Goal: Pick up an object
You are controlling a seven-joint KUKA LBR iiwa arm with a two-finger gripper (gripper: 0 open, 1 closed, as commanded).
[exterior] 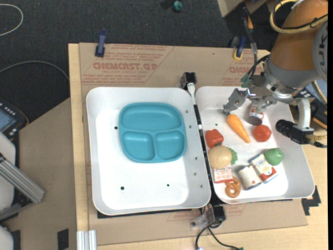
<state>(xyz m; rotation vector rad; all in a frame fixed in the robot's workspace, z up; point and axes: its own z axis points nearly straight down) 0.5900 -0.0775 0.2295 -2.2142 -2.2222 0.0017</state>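
A robot gripper (248, 107) hangs with fingers spread apart and empty over the far part of the right bin (296, 189), just above an orange carrot (239, 127) and a red tomato (262, 133). Nothing is lifted yet; the whole pick remains.
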